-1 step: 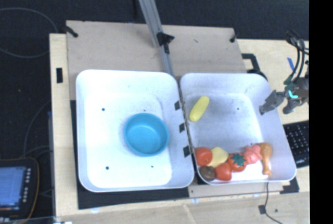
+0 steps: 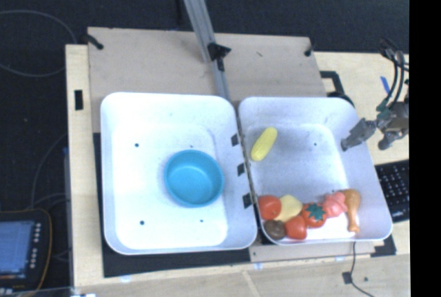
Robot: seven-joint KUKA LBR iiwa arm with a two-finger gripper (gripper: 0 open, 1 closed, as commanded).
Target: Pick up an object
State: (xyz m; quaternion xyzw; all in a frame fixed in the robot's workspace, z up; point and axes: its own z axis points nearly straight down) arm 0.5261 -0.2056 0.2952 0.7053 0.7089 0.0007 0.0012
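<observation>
On the table, our left bin holds a blue bowl. In the right bin, the yellow corn lies left of our gripper, long axis tilted up-right, apart from the toy pile along the near wall. Whether the gripper is open we cannot tell. Dark floor surrounds the table.

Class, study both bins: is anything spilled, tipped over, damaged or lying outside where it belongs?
Nothing stands out. The blue bowl sits upright in the left bin; the yellow corn and the cluster of toy foods all lie inside the right bin.
</observation>
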